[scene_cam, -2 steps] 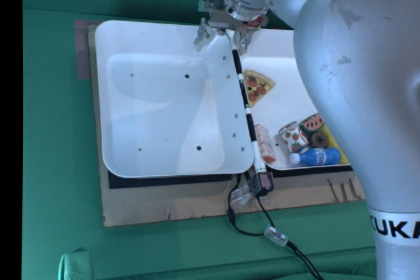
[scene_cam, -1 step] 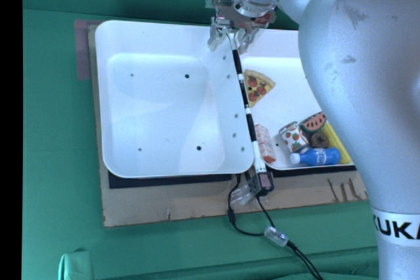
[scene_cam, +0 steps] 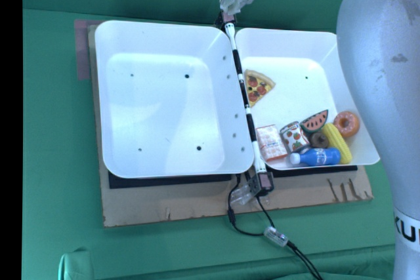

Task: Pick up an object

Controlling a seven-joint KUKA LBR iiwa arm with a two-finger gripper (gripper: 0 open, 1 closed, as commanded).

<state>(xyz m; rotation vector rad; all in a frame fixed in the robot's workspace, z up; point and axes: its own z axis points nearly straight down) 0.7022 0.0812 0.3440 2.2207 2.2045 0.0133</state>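
Looks like the very start of a try, or the gap between tries: nothing's been picked yet, far as I can judge. The gripper (scene_cam: 231, 4) hangs up high at the far end of the divider (scene_cam: 243, 92) between the two bins, well clear of all the objects. Can't tell how far open it is from this angle, and nothing visible in it.

Going left to right. Left bin (scene_cam: 105, 42): no objects, just a few small dark dots on the floor. Then the black-and-white divider strip w/ a cable (scene_cam: 262, 220) trailing off its near end onto the cardboard (scene_cam: 164, 210).

Right bin (scene_cam: 282, 39): pizza slice (scene_cam: 256, 85) lies alone near the divider, mid-bin, apart from the rest. At the near end there's a cluster: packet (scene_cam: 270, 141), can (scene_cam: 293, 136), blue bottle (scene_cam: 318, 157) lying on its side along the near wall, watermelon slice (scene_cam: 315, 120), a small dark ring (scene_cam: 319, 140), corn (scene_cam: 336, 143), donut (scene_cam: 346, 122). Most of these touch or crowd each other.

Next move, I'd guess: swing toward the near right, settle over one target, then drop straight down. The pizza is prob. the easiest to reach since it's isolated, tho it's flat. The cluster risks nudging neighbours.
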